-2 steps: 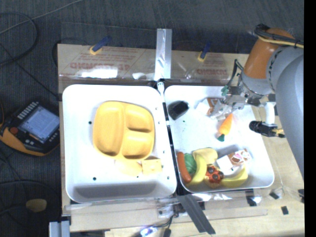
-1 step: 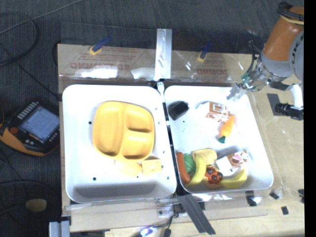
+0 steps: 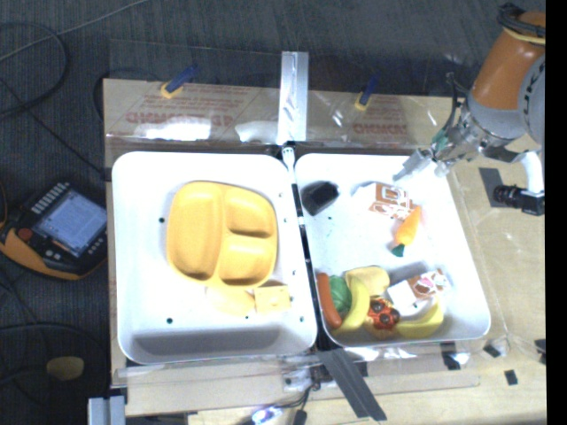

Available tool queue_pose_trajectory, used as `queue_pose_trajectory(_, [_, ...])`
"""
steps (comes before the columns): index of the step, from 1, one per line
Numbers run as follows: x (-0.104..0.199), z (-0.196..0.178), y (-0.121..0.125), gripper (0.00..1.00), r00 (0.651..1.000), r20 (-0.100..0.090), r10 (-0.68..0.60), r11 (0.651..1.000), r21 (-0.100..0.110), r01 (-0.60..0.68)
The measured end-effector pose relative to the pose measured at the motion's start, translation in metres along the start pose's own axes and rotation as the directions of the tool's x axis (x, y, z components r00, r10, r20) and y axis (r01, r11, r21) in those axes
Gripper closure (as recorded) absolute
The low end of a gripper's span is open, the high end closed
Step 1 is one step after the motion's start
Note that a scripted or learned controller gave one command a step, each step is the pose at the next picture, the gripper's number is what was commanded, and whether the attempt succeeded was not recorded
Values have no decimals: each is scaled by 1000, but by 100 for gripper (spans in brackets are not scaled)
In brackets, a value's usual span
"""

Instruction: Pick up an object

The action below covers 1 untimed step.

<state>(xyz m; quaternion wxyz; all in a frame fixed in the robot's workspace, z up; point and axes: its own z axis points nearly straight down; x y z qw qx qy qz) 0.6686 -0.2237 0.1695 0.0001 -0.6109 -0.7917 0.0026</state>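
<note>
We see the gripper point(image 3: 416, 166) hanging over the upper right corner of the right bin point(image 3: 469, 264), on the grey arm point(image 3: 509, 78) with its orange band; whether it is wide or narrow we cannot tell, and nothing shows in it. The right bin holds the things to pick. We count one black object point(image 3: 319, 195) near its upper left, one small red-and-white packet point(image 3: 390, 199), one orange carrot point(image 3: 407, 228) with a green end just below that packet, and a pile at the bottom edge: one red pepper point(image 3: 329, 297), two yellow bananas point(image 3: 363, 295), one tomato point(image 3: 383, 317) and one white carton point(image 3: 412, 290). In the left bin point(image 3: 142, 237) lie one yellow divided tray point(image 3: 221, 233) and one pale block point(image 3: 272, 297) touching its lower corner. Both bins sit side by side on the counter point(image 3: 509, 264).
</note>
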Motion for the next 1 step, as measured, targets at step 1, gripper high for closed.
queue_pose_trajectory(1, [11,46,-10,0,1000,13,-1,1000,-29,2])
